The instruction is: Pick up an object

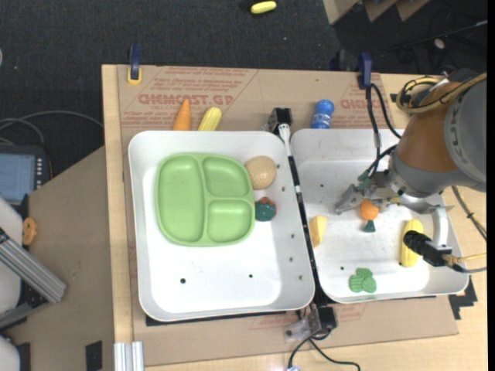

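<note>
Carrot [370, 210], the small orange toy with a green stub, looks to be the thing the arm is going for: it lies in the right bin [340, 149], near that bin's middle, and the gripper [357, 197] sits right over it, just to its upper left. The metal fingers [346, 201] seem spread a little, one reaching out to the carrot's left, but nothing is plainly caught between them, so I judge them open and the carrot not yet held. The step in hand is therefore the approach or the start of the closing. Next the fingers need to settle either side of the carrot, close on it, and lift straight up. Outward from the carrot: a yellow banana [411, 242] lies to its lower right near the bin's edge, partly under a black part of the arm; a green broccoli [362, 281] lies below it; a yellow wedge [317, 229] lies to its left by the bin wall. Further left, the other bin [232, 292] carries a green tray [205, 199].
</note>
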Robot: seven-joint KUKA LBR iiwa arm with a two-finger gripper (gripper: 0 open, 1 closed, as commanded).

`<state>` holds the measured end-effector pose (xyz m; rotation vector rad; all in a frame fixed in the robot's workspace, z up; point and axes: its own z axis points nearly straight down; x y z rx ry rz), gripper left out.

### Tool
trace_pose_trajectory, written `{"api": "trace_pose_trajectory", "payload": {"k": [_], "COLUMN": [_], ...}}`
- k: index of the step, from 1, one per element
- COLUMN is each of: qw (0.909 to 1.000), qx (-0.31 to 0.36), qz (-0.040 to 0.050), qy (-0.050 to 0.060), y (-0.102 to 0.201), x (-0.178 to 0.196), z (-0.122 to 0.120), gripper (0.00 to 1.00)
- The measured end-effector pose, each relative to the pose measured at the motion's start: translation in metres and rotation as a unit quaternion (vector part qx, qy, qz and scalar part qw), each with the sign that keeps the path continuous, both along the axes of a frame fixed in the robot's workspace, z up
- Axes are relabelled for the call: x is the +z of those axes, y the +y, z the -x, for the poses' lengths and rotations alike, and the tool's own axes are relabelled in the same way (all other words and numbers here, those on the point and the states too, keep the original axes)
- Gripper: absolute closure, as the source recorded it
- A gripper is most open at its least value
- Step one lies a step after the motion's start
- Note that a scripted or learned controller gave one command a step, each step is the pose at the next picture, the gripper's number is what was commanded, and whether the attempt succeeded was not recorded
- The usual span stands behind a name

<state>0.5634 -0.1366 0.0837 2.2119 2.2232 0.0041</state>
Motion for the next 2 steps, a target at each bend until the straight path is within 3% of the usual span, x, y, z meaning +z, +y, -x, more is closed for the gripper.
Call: {"api": "trace_pose_trajectory", "payload": {"k": [1, 2], "qw": [1.0000, 1.0000], "qx": [-0.002, 0.003], "qz": [0.0003, -0.0024], "qy": [0.000, -0.001], "y": [-0.002, 0.108], "x": [0.011, 0.106], "z": [0.002, 0.024], "gripper": [1.00, 1.00]}}
